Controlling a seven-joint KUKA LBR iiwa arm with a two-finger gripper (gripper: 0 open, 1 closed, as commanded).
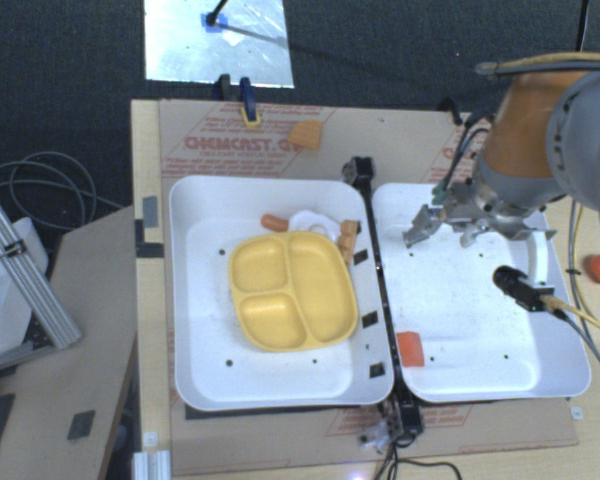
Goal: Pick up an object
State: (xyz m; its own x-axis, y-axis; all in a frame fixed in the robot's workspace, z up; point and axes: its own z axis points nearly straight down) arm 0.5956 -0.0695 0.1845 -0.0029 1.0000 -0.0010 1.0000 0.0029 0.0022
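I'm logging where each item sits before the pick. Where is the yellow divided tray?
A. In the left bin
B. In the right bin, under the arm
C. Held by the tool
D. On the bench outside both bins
A: the yellow divided tray lies flat in the left bin, while the tool is over the right bin, apart from it.

Both bins, the left (200,298) and the right (480,368), are plain white. A pale yellow divided plate (290,290) lies in the left bin with a small orange sausage (275,223). An orange block (409,348) sits in the right bin. The bench (280,133) is tan cardboard with red lettering. The arm (545,118) is grey with an orange band.
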